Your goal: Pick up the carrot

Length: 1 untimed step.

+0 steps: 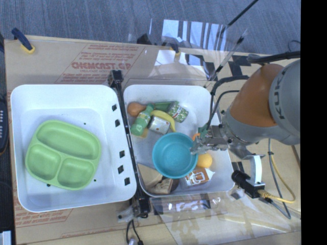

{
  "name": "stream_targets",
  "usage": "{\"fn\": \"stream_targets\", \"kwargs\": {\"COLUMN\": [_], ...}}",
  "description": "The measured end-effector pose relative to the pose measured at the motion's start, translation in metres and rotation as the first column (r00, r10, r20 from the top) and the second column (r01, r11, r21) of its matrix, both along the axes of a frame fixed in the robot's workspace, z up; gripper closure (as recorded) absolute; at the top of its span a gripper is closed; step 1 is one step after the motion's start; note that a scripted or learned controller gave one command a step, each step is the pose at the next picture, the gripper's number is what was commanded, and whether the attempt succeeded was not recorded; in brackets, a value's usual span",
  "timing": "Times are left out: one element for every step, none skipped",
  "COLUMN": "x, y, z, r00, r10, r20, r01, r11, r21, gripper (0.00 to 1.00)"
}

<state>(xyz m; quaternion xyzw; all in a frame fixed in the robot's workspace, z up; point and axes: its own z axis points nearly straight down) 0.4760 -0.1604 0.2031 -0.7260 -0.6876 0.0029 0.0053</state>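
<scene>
carrot [195, 136]: small orange sliver at right bin's [168, 90] right edge, likely light, stiff, slippery; take mid-length
gripper [203, 143]: claw state cannot tell

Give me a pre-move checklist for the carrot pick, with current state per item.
1. Carrot located: cannot tell. A small orange sliver shows beside the gripper; it could be the carrot.
2. Gripper over the right bin: ok, it sits at the blue bowl's right rim.
3. Carrot between the fingers: cannot tell.
4. Room around the target: not ok. The bowl, a yellow ball and a small carton crowd that spot.
5. Left bin free for a drop: ok; it holds a green divided plate with bare floor around it.
</scene>
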Motion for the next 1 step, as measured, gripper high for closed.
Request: {"fn": "stream_targets", "kwargs": {"x": [0.0009], "y": [-0.0003], "z": [0.0101], "r00": [1.0], "r10": [0.009], "r20": [-0.004], "r01": [-0.009], "r11": [1.0], "r21": [0.001], "gripper": [1.0]}}
